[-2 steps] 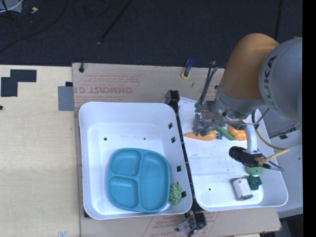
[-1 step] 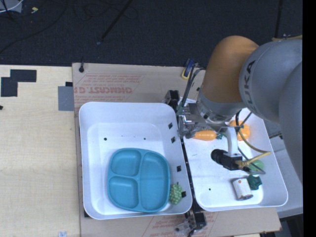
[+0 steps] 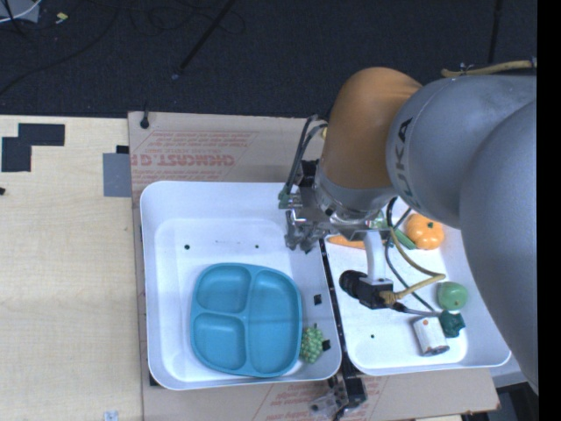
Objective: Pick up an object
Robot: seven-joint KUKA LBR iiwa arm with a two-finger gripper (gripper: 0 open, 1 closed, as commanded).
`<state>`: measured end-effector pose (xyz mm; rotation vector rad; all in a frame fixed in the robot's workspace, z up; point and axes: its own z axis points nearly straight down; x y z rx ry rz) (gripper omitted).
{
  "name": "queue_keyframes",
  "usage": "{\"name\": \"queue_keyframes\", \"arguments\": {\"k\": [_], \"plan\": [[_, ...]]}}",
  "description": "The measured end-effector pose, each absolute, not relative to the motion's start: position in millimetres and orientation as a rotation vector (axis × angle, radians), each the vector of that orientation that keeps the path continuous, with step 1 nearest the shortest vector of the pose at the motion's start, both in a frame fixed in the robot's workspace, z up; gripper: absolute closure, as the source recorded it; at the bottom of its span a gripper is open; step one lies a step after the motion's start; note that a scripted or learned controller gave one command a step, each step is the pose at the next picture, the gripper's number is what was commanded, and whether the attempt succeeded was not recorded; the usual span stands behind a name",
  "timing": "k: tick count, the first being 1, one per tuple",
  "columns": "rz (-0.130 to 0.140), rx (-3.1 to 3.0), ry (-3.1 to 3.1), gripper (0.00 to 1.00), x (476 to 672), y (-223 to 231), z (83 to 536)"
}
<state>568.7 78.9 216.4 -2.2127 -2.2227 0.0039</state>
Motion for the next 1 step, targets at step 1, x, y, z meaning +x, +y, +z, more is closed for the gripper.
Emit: {"name": "queue_keyframes", "arguments": {"k": [1], "plan": [[0.003, -2.218, -2.221, 1.00, 569.4, 79.7, 218.6]]}}
